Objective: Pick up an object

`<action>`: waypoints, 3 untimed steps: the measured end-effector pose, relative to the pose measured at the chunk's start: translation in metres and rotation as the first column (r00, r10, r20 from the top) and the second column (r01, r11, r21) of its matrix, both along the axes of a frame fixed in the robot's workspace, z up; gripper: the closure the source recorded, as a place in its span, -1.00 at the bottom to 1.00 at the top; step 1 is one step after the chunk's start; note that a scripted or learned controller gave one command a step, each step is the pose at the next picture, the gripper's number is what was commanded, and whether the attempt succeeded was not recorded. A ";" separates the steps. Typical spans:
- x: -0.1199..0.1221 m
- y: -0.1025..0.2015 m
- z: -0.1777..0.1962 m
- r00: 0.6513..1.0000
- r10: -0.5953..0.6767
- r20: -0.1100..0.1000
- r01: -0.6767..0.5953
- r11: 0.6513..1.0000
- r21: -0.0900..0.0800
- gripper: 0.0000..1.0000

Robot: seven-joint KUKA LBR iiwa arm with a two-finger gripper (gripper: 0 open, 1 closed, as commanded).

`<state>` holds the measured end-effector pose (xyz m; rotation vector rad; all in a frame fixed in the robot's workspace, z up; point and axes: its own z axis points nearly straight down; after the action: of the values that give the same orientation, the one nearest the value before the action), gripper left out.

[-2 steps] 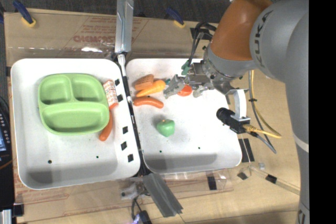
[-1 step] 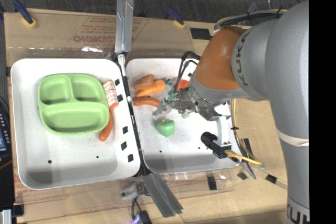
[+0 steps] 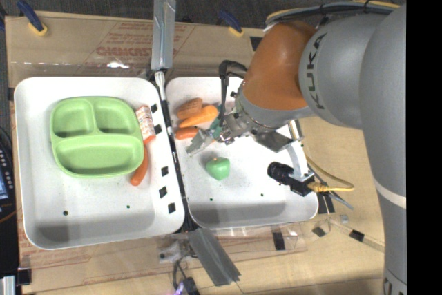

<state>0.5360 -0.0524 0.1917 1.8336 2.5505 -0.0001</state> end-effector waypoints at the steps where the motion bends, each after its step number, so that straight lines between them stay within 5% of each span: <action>1: -0.010 -0.069 -0.050 0.989 0.150 -0.004 -0.150 0.989 0.001 -1.00; 2: -0.014 -0.074 -0.101 0.930 0.369 -0.002 -0.369 0.930 0.002 -1.00; 3: -0.014 -0.074 -0.101 0.930 0.369 -0.002 -0.369 0.930 0.002 -1.00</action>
<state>0.5225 -0.1261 0.0911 1.3236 2.8520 -0.0007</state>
